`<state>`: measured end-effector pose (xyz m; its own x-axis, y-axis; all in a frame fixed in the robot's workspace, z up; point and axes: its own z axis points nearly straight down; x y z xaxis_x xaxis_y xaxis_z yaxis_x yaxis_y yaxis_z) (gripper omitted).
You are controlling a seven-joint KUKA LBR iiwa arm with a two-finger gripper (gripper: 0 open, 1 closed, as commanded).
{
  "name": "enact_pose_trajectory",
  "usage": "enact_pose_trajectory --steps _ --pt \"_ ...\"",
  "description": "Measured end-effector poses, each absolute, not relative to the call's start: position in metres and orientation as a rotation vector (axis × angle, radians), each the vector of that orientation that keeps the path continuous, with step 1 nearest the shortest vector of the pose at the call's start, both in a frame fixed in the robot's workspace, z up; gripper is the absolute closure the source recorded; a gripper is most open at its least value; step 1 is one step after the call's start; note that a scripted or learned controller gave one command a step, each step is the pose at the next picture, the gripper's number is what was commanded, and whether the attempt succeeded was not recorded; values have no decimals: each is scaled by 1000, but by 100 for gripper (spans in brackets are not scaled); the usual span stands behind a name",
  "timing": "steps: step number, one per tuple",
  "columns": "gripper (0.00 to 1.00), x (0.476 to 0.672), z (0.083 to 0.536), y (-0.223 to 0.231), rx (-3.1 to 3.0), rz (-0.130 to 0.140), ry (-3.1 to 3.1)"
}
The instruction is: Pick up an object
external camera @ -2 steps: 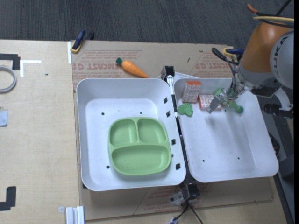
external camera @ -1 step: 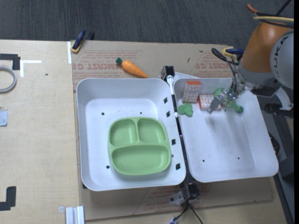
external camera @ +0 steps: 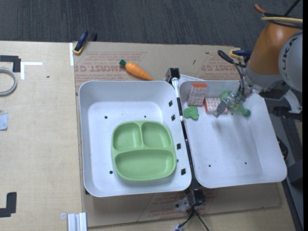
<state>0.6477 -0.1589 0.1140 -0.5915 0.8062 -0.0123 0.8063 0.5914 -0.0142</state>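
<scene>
Pick not yet shown as done. Gripper [external camera: 225,105] is low in the right bin [external camera: 240,162], at its far end, among the small objects there. Nothing is visibly lifted clear of the bin floor. Whether the gripper is open, closed or gripping anything: cannot tell, since the wrist and clutter blur together at this size.

Near to far from the gripper:
- Green piece [external camera: 243,111]: just beside the tip, on its right, possibly touching; contact unclear.
- Red block [external camera: 211,104]: just beside the tip, on its left, lying on the bin floor. Judged the likeliest target along with the green piece.
- Box [external camera: 196,94]: near, further left and slightly beyond, standing against the bin's far wall.
- Green toy [external camera: 191,113]: further left, close to the divider between the bins.
- Carrot [external camera: 136,70]: well apart, left, outside the bins on the cardboard.
- Plate [external camera: 143,150]: well apart, in the left bin [external camera: 96,129].

Remaining, as judged: confirm a grasp on one object, then raise it off the floor. Crowding around the tip may cause a slip or a double catch.
</scene>
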Motion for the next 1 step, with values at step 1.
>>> enact_pose_trajectory --steps 1 --pt "0 648 114 -159 1398 -28 2808"
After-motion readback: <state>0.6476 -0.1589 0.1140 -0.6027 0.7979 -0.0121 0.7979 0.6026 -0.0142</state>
